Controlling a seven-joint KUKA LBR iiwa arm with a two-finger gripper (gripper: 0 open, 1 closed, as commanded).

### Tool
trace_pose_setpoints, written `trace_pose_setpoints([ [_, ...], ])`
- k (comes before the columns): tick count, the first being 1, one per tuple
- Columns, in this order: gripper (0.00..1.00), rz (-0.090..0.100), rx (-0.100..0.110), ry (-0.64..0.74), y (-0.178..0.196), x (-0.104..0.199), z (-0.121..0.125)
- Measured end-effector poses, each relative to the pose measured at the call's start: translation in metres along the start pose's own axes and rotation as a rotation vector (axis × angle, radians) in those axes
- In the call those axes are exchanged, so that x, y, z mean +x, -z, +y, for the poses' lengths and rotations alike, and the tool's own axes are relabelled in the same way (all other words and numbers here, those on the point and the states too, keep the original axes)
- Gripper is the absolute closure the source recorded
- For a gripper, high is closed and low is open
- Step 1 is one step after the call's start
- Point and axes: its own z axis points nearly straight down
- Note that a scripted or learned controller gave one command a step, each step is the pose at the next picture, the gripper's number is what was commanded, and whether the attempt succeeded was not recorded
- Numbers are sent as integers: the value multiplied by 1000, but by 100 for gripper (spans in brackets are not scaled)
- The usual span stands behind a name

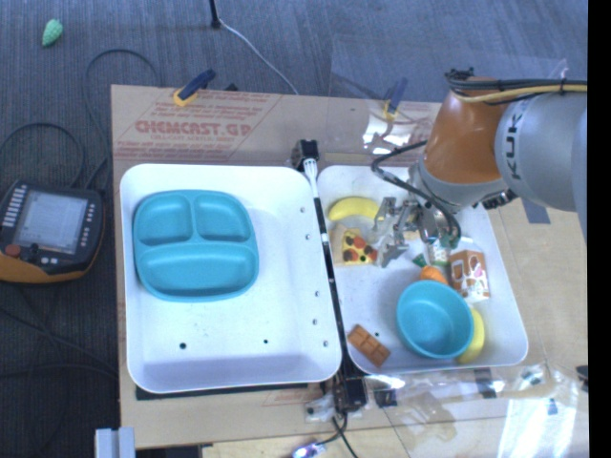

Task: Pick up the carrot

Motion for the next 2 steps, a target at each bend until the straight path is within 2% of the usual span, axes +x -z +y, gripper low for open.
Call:
trace_pose_setpoints([
  [1, 100, 9, -3, -77, 16, 34, -48],
  [2, 0, -14, -3, -75, 21, 28, -45],
])
